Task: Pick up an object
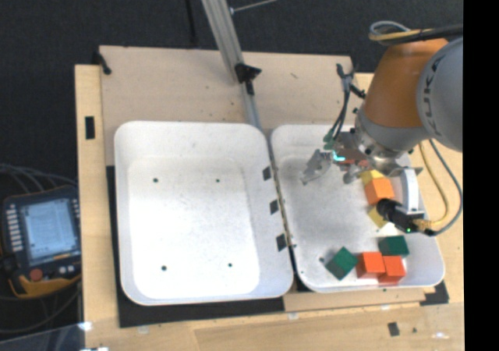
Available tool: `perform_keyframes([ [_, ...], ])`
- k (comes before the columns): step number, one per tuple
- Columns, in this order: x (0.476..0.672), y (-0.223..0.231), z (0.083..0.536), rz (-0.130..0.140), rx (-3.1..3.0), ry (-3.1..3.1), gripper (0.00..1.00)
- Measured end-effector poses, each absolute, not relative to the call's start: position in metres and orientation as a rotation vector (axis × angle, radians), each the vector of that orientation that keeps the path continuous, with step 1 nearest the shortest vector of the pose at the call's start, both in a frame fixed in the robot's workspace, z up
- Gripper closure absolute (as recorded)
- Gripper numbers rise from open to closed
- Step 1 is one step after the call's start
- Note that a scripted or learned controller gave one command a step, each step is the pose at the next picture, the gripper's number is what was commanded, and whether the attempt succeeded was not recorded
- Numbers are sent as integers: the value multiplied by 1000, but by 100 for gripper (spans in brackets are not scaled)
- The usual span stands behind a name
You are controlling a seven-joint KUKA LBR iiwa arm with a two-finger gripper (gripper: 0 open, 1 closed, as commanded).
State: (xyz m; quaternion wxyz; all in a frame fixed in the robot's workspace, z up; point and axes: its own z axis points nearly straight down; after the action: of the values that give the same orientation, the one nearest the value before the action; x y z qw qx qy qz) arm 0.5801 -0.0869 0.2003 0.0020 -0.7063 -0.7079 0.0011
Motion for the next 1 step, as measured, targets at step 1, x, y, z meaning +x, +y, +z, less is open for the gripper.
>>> perform_keyframes([
  [1,581,-87,203,-2,-2221,-2222,0],
])
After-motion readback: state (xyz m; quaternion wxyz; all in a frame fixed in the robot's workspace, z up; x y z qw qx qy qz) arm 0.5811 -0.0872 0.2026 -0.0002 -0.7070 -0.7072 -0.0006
